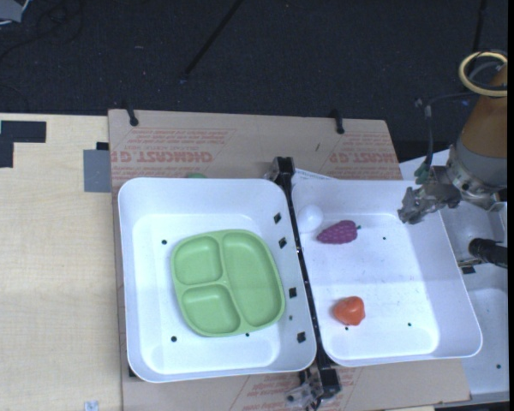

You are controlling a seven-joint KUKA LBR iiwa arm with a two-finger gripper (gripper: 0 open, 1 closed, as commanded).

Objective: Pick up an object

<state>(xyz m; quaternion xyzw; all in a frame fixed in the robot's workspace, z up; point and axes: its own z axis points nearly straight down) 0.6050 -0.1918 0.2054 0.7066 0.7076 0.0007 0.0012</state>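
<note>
A purple fruit (337, 232) lies in the right bin (450, 315), toward its far edge and near the divider, with an orange-red fruit (349, 310) closer to the near edge; both sit loose, untouched. The pincer (420, 204) hovers above the bin's far right corner, holding nothing, and whether it stands wide or narrow cannot be told. The step looks like the approach. Next the arm must travel inward over a fruit, then descend. The left bin (141, 221) carries a green divided plate (227, 282).
</note>
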